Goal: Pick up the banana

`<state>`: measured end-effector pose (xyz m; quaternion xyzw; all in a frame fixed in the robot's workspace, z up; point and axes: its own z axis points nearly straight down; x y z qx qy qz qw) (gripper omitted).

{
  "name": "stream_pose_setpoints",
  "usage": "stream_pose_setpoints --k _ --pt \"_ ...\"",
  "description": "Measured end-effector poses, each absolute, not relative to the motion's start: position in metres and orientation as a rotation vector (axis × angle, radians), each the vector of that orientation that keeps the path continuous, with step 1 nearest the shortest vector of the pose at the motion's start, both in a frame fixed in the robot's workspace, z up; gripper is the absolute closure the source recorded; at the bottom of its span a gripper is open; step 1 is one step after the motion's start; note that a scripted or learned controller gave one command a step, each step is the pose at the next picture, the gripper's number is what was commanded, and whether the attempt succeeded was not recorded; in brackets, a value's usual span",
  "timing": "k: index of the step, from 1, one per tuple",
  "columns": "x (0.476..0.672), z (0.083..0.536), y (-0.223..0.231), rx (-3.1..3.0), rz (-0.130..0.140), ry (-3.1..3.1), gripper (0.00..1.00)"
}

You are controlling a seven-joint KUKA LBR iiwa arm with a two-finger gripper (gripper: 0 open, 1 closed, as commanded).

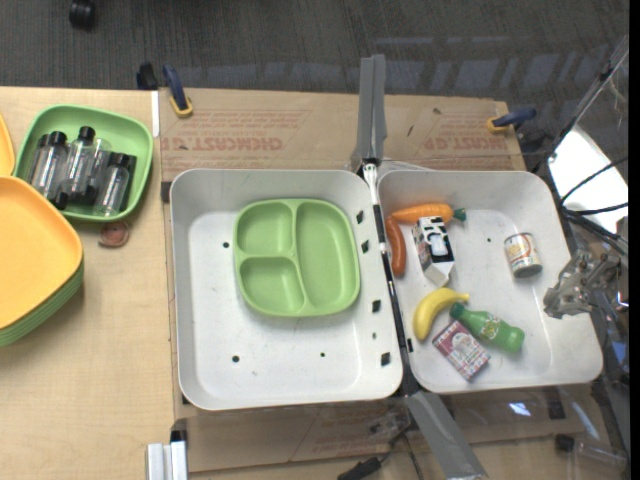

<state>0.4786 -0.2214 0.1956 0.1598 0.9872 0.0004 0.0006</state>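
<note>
Seemingly pre-reach: pincer point(566, 296), jaw state untellable, must travel toward nine o'clock to the untouched banana point(434, 310).

Lab: clamped cardboard bench point(300, 138), vials point(85, 168)

Yellow banana point(437, 310) lying curved in right bin, tip touching green bottle point(490, 329).
</note>
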Motion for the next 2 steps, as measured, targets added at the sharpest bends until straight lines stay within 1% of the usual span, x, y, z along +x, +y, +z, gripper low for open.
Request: stream_pose_setpoints --k 1,2 --pt "0.479 0.212 -0.212 0.394 0.000 3.113 1.00" --pt "0.479 0.213 -0.222 0.334 -0.001 3.120 1.00"
